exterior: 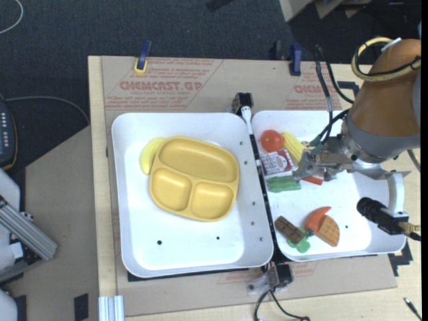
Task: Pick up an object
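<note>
My gripper (309,168) hangs low over the middle of the right bin (358,246), reaching in from the right. Directly beneath and left of it lie a green bean-shaped piece (283,185) and a red and white packet (276,161). A small red bit (314,180) peeks out under the gripper; whether it is touched is unclear. Behind these sit a red tomato (271,140) and a yellow corn cob (292,142). Toward the bin's front lie a brown chocolate bar (289,229), a small green piece (301,245) and an orange wedge (324,226).
The left bin (134,233) holds a yellow three-compartment plate (194,178) with a yellow banana-like piece (150,154) tucked behind its left edge. A black cylinder (376,214) juts over the right bin's right side. Clamps and cables sit along the bench's back edge.
</note>
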`<state>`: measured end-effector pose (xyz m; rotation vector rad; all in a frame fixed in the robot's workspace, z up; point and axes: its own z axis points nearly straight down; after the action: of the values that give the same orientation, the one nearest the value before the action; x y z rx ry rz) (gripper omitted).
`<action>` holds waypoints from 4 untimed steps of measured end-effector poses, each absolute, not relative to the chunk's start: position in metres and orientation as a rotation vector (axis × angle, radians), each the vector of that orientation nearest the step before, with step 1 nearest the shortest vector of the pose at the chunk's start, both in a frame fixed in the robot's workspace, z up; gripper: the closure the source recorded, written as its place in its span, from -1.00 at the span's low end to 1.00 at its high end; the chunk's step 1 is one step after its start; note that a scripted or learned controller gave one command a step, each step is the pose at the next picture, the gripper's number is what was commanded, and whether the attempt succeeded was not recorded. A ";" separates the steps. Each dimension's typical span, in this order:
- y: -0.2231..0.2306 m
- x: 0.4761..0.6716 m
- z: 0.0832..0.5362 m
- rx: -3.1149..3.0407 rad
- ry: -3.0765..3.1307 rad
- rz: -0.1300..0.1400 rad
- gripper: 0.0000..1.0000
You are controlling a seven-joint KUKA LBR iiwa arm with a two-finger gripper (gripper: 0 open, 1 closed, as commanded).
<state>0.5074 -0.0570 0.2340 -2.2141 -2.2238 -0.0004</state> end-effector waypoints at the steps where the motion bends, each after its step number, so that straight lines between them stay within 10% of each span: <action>1: -0.034 0.496 0.218 -2.216 -2.221 0.003 1.00; 4: -0.037 0.479 0.223 -2.220 -2.221 0.000 1.00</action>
<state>0.4789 -0.0368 0.2231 -2.2201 -2.2209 -0.0002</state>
